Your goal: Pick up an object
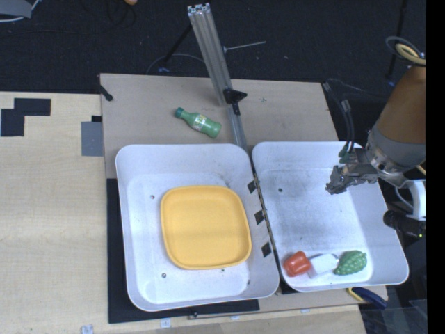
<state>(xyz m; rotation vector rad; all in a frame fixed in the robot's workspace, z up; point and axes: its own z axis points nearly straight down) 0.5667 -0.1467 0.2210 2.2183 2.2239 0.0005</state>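
The right bin (306,207) holds a red pepper-like toy (297,263), a small white block (322,264) and a green bumpy toy (350,262), all in a row near its front edge. My gripper (338,181) hangs over the bin's right rear part, well behind those objects and apart from them. Nothing shows between its fingers. The left bin (139,186) holds a yellow square plate (205,226) lying flat.
A green bottle (198,122) lies on the bench behind the left bin. A slanted metal rail (214,47) rises behind the gap between the bins. Black clips (259,214) sit along the shared rim. Cables and the arm's body crowd the right side.
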